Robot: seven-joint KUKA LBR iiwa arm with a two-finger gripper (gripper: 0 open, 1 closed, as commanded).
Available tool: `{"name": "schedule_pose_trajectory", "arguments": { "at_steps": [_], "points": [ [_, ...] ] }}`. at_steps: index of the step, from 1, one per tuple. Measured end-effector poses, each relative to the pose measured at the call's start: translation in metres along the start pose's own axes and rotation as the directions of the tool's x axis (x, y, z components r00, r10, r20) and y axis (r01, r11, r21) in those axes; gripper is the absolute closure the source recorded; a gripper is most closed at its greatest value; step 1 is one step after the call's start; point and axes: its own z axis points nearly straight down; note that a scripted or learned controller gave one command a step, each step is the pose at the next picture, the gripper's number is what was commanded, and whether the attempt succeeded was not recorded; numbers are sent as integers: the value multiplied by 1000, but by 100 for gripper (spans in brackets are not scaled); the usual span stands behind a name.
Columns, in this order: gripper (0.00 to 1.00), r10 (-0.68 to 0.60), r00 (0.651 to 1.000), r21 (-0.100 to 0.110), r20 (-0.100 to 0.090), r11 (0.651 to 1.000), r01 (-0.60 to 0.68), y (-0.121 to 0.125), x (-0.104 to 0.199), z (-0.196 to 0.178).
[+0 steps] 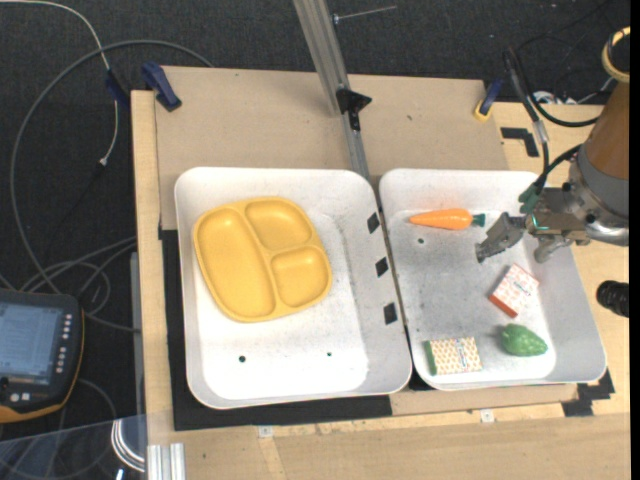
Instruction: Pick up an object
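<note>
My gripper (520,246) hangs over the right bin (440,278), near its right side, and it is open with nothing between its fingers. One dark finger (494,242) points left and the other (548,247) is to its right. An orange carrot (441,220) lies to the gripper's left at the bin's far end. A small white and red box (514,290) lies just in front of the gripper, apart from it. A green lumpy object (523,341) and a flat patterned packet (454,355) rest at the bin's near edge.
A yellow divided plate (262,258) lies in the left bin (300,368). A metal post (320,28) rises behind the bins at the centre. Cables run over the bench's back right corner.
</note>
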Motion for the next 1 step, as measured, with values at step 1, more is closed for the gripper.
{"name": "schedule_pose_trajectory", "arguments": {
  "at_steps": [1],
  "points": [
    [0,1,1000,-2,1,1000,-1,0,0,0]
  ]
}}
